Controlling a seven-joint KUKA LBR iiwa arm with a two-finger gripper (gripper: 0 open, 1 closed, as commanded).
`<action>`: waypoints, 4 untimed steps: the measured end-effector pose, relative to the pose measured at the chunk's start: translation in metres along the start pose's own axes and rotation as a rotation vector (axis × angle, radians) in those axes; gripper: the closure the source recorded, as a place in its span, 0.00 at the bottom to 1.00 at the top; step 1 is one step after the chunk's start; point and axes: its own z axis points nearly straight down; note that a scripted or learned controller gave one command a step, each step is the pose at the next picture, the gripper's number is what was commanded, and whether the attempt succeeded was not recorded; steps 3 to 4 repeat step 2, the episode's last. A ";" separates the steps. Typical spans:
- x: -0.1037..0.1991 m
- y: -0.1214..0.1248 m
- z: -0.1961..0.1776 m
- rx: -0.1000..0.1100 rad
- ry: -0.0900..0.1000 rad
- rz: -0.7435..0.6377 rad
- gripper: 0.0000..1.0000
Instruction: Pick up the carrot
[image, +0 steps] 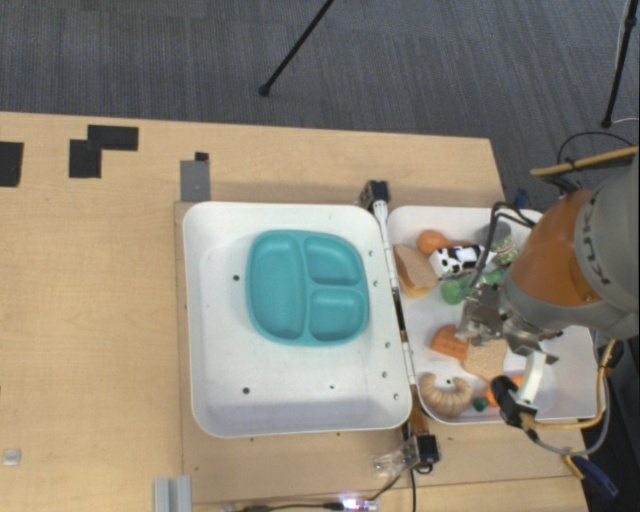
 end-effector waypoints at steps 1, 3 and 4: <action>0.117 -0.003 -0.075 0.050 -0.009 0.120 1.00; 0.114 -0.017 -0.073 0.054 -0.024 0.370 1.00; 0.114 -0.017 -0.073 0.054 -0.024 0.370 1.00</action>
